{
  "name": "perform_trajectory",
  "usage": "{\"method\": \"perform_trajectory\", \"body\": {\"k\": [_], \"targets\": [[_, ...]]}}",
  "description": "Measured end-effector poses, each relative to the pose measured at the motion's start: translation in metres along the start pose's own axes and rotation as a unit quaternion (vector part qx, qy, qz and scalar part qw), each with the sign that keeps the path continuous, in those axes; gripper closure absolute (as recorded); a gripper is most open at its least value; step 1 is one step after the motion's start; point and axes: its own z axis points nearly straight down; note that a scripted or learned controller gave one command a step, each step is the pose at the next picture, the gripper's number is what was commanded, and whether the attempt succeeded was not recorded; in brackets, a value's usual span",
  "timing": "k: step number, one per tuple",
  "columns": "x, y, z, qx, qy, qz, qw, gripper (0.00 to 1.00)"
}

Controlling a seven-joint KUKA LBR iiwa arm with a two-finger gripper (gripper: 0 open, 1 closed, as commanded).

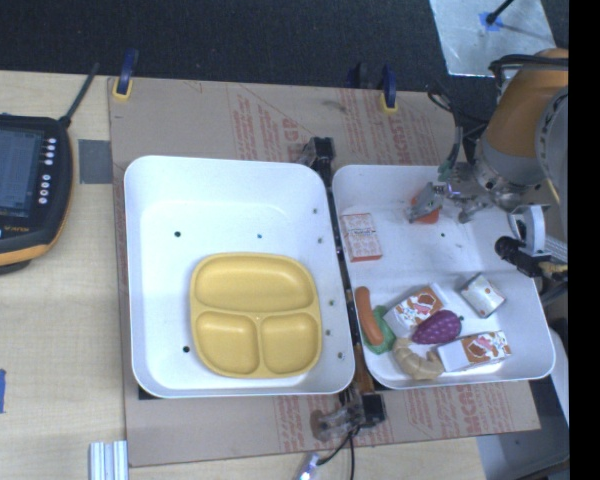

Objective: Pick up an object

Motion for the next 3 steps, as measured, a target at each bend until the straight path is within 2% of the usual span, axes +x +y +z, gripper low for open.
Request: {"method": "perform_trajectory", "body": {"k": [1,2,3], "targets": [[0.046,0.001,0.000,0.001,0.000,-0.002,1.0000,0.00],[0.001,0.001,-0.001,-0.001,0.000,0.000,1.0000,0.00],[0.047,0.000,0.000,0.001,0.000,-0.002,1.0000,0.00]]}}
